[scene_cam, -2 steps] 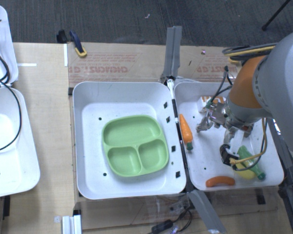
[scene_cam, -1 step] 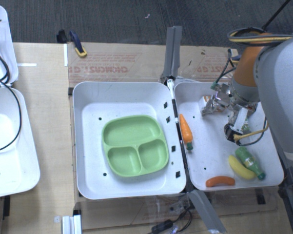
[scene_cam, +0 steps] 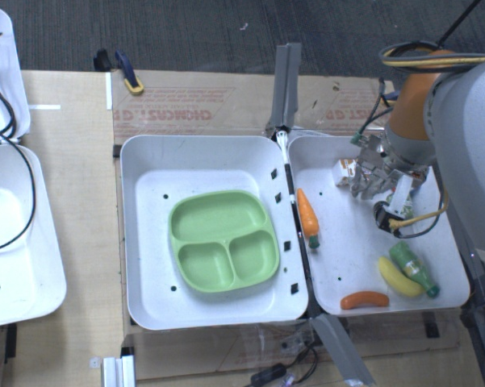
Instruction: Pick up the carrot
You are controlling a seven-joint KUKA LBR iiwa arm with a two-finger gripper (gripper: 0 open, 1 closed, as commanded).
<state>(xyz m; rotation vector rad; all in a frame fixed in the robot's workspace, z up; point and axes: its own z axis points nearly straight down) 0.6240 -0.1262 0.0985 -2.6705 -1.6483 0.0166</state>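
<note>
the gripper (scene_cam: 371,185) hangs over the upper part of the right bin (scene_cam: 339,280), with the grey arm (scene_cam: 460,119) and its orange band reaching in above it. whether it is clenched or released cannot be told from this angle, since cables and metal parts crowd the spot, and nothing is seen gripped there. taking the carrot (scene_cam: 307,214) as the landmark, the gripper sits to its right and a little above, apart from it and not touching. the carrot lies in the right bin, lengthwise against the bin's left wall, just beside the divider between the two bins, orange with a small green end pointing down. that placement, tight along the wall, probably leaves little room on one side, so the grasp likely calls for closing across its narrow width from above. well below and to the right of the carrot lie a yellow banana (scene_cam: 394,279) and a green bottle (scene_cam: 414,268) touching each other, and below the carrot, near the bin's lower edge, rests a sausage (scene_cam: 365,300). left of the carrot, across the divider, the left bin (scene_cam: 145,216) holds a green plate (scene_cam: 224,240) with three compartments, lying flat. the pick looks not yet done, with the carrot resting on the bin floor.
</note>
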